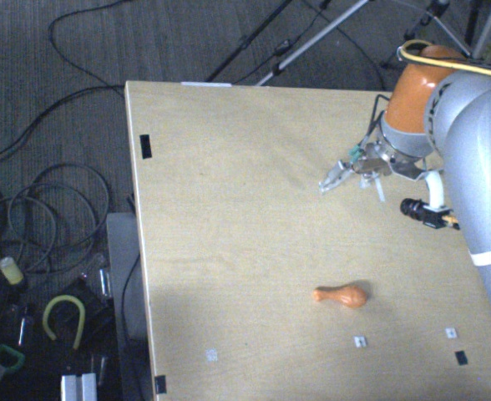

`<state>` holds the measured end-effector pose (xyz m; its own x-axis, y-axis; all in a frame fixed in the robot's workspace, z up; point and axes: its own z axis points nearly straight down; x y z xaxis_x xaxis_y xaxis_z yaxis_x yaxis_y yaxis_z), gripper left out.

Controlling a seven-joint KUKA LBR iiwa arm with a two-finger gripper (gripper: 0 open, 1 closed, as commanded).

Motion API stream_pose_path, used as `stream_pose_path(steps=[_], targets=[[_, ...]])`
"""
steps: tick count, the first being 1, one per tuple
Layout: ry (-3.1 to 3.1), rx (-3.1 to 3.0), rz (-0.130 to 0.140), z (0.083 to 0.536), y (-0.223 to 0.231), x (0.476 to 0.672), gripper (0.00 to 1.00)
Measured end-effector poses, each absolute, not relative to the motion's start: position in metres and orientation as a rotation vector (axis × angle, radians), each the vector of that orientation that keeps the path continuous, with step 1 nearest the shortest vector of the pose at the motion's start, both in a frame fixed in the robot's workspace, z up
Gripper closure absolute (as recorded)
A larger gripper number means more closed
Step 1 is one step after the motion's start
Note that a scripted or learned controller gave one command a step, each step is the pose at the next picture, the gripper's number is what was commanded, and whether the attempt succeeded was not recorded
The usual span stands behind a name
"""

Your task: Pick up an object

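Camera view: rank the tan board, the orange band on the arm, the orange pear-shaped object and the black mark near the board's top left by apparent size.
1. tan board
2. orange band, nearer the camera, so it looks bigger
3. orange pear-shaped object
4. black mark

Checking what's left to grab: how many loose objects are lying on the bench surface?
1. A small orange pear-shaped object lies on the wooden bench top, toward the near right, below and apart from the hand. The arm could hide something beneath it at the right.

Tan bench (229, 224) w/ orange pear-shaped object (342, 295) lying on it.
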<state>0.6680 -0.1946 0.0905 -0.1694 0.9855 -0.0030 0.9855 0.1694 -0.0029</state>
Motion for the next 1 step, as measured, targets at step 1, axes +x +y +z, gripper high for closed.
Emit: stream_pose_path(steps=[1], targets=[[2.763, 1.486, -0.003, 0.1109, -0.2235, 0.6691, 0.00]])
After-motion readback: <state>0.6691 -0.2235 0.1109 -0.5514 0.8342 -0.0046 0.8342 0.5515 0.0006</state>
